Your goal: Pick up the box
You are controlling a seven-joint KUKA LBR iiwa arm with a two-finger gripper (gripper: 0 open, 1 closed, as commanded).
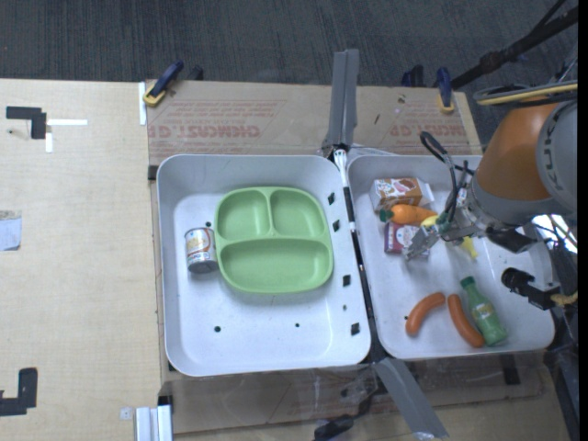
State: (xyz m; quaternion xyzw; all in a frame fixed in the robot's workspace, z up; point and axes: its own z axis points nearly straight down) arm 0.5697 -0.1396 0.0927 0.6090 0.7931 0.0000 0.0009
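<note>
1. Our jaws (424, 244) hang low in the right bin (533, 338); we cannot tell their state.
2. They sit touching or just over the box (399, 191), which lies flat near the bin's far-left corner, a carrot (411, 214) resting on it, likely hindering a clean grip.

"CHEMCO" upside-down on cardboard (248, 118)

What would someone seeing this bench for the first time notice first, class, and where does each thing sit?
The bright green divided plate in the middle of the left bin, with a small can lying just beside it. Next, the grey and orange arm reaching in from the right over the right bin, above the box and carrot.
</note>
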